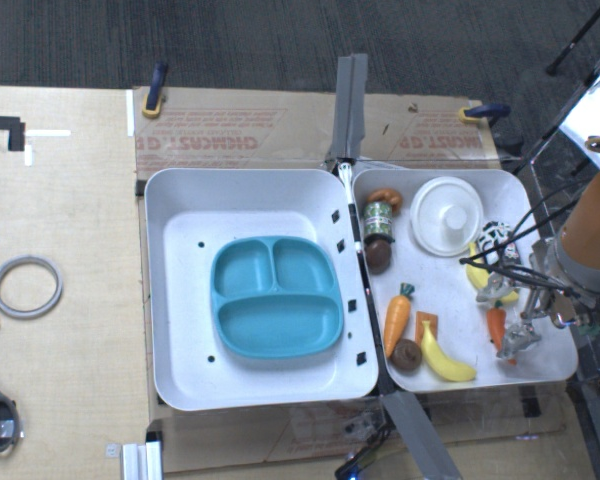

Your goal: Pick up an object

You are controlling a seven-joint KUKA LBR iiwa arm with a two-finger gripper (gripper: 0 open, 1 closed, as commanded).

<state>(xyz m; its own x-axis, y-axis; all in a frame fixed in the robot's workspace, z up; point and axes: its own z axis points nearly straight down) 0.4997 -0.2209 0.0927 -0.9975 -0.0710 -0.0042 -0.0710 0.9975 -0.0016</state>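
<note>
The two bins [170, 298] look like smooth white plastic. The blue plate [277, 298], far from the tool [515, 343], looks like smooth matt plastic. The tool looks like shiny grey metal. The bench [70, 228] looks like pale wood. Brown cardboard [240, 133] is seen behind the bins.

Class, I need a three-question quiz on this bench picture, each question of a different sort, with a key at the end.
1. True or false: the blue plate lies in the left bin.
2. Which lies nearest the gripper? A) small carrot B) white bowl C) roll of tape
3. Fill in: the large carrot lies in the ____ bin.

Key: 1 true; 2 A; 3 right.
</note>
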